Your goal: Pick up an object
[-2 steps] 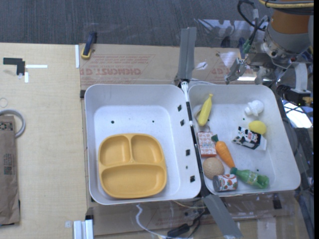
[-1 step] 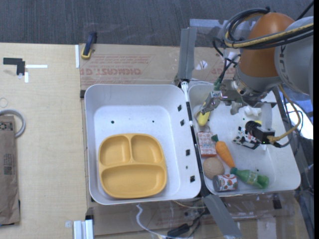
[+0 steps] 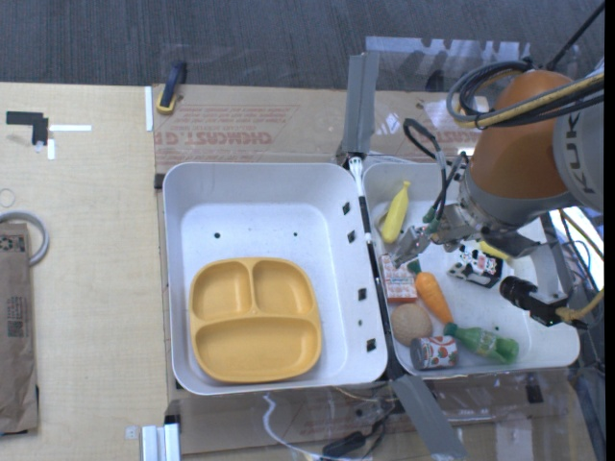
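- The things to pick from all lie in the right bin [image 3: 562, 353].
- A yellow banana [image 3: 395, 211] lies near the top left of that bin.
- A small red and white box [image 3: 398, 280] lies below the banana, close to the bin's left wall.
- An orange carrot [image 3: 434, 297] lies just right of the box, on a slant.
- A round brown ball [image 3: 411, 322] sits under the carrot, touching or almost touching it.
- A small can [image 3: 434, 352] lies near the front of the bin, and a green bottle [image 3: 486, 344] lies on its side next to it.
- A black and white thing [image 3: 475, 263] sits under the arm; it is too hard to tell what it is.
- The gripper [image 3: 415, 246] hangs low over the bin, just above the box and left of the carrot.
- Its two thin fingers look a little apart, and nothing can be seen between them.
- So the pick is not done yet: every toy lies in the bin, and none is lifted.
- What is left, most likely, is to go down on one thing, close on it and lift it up.
- The box or the carrot looks like the nearest target, but that is only a guess.
- The left bin [image 3: 183, 219] holds a yellow plate [image 3: 255, 320] with three parts.
- The big grey and orange arm [image 3: 519, 152] reaches in from the right.
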`<state>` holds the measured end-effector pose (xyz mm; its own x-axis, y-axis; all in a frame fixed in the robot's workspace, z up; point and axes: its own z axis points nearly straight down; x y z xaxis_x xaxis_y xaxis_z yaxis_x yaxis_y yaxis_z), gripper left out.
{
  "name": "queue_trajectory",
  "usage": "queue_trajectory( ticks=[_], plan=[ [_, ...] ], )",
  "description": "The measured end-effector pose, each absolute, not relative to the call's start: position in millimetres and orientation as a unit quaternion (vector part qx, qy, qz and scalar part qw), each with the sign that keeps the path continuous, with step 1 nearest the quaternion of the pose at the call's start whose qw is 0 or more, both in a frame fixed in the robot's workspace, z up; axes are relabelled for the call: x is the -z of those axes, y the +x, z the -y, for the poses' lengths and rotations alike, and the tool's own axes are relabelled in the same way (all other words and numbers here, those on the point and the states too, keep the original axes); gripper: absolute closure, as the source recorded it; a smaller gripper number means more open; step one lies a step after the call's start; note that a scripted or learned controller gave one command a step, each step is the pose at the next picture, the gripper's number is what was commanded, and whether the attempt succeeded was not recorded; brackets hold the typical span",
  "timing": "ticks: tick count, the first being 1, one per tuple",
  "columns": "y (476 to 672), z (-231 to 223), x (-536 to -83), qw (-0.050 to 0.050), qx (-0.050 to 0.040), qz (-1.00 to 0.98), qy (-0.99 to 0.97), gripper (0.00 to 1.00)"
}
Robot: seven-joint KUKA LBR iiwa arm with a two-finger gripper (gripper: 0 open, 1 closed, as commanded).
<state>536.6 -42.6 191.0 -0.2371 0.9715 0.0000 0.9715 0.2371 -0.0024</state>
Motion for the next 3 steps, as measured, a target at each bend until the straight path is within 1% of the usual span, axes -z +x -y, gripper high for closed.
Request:
queue_trajectory(
  ticks=[1, 2, 3],
  plan=[
    [477.1, 58, -191, 0.001, -0.001, 0.79, -0.613, 0.0],
    [523.4, 107, -101, 0.0, -0.0002, 0.762, -0.648, 0.0],
    [523.3, 108, -109, 0.0, -0.0006, 0.76, -0.65, 1.0]
  ],
)
